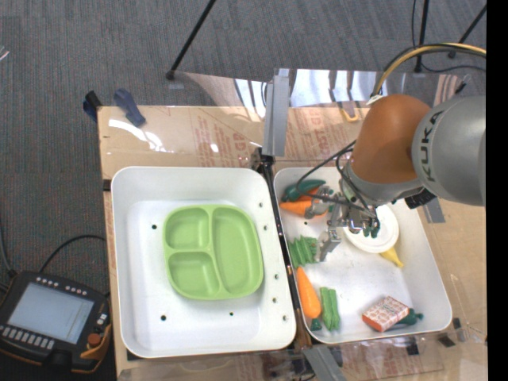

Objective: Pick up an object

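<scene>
My gripper (336,225) hangs low over the upper middle of the right bin (432,280), under the orange band of the arm. Just left of it lie a carrot (297,207) and a dark green vegetable (306,189). A bunch of green beans (304,250) lies just below and left of it. A small white dish (379,236) sits to its right, partly covered by the wrist. A second carrot (309,290), more green beans (330,308), a red box (385,313) and a yellow piece (391,256) lie nearer the front. Nothing shows in the gripper's grasp.
The left bin (135,213) holds a light green divided plate (213,251). A pendant with a screen (49,317) lies off the bench at the lower left. The wall between the bins (278,236) runs close to the vegetables.
</scene>
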`<state>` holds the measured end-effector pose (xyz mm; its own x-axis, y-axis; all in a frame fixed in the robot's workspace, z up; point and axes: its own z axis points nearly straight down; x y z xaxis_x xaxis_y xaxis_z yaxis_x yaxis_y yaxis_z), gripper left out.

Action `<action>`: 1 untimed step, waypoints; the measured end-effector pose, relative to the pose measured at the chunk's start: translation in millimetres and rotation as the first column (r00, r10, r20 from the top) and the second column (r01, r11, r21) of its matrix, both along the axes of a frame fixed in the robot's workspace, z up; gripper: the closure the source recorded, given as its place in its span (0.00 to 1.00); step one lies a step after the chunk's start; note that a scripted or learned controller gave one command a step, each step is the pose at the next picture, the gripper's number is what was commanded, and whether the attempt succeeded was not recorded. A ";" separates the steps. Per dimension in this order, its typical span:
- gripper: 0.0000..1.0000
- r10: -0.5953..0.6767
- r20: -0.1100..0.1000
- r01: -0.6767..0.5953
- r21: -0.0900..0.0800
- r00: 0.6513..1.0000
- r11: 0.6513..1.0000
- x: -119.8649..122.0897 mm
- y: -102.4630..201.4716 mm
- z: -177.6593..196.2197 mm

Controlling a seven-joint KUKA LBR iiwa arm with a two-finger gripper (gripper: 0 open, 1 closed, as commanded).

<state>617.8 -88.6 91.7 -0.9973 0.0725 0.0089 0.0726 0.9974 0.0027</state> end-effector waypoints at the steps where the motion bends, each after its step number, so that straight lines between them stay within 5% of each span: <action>1: 0.00 -0.054 0.021 0.054 -0.002 0.998 0.999 -25.7 -57.5 2.4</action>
